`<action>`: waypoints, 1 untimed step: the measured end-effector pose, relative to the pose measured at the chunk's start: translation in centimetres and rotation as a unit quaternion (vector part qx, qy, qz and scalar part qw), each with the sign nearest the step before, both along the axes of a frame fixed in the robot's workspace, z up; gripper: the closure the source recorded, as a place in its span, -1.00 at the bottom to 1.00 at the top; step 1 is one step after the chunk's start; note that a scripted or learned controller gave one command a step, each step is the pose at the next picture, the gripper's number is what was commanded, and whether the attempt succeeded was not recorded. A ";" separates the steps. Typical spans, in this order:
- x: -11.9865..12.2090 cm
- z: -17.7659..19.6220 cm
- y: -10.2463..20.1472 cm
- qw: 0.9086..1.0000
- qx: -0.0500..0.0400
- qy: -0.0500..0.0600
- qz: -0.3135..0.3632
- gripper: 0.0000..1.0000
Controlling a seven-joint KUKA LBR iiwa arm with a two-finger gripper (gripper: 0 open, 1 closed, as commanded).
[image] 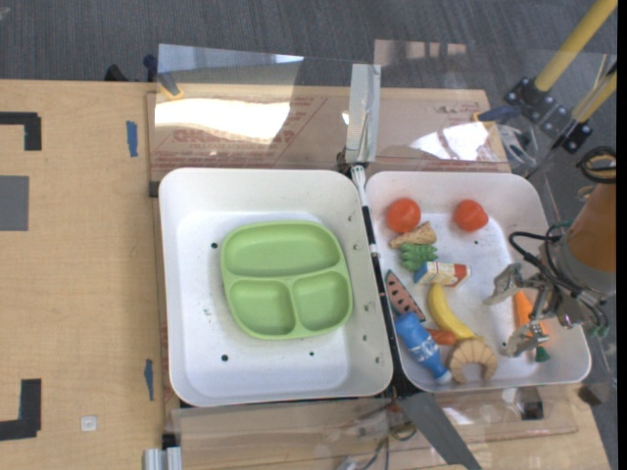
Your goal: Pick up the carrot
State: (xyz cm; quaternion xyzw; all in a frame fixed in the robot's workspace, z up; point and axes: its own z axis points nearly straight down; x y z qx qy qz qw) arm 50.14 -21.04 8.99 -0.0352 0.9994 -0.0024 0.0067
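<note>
Two white bins sit side by side on the counter [78, 262]; the left bin [186, 262] holds a green divided plate [286, 279]. My gripper [522, 313] is down in the right bin [509, 189], near its right wall, fingers spread, with the carrot [524, 305] lying between them, orange and roughly upright in the view. Whether the fingers touch it, I cannot tell. Left of it lie a banana [446, 311], a croissant [472, 358], a blue bottle [418, 344] and two red tomatoes [403, 212].

Two bins [186, 262] — two tomatoes [403, 213], one banana [446, 309], one plate [285, 279].
</note>
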 end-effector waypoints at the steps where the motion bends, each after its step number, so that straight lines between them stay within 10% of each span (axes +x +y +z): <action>1: 0.4 1.3 0.1 1.000 -0.001 -0.006 0.001 1.00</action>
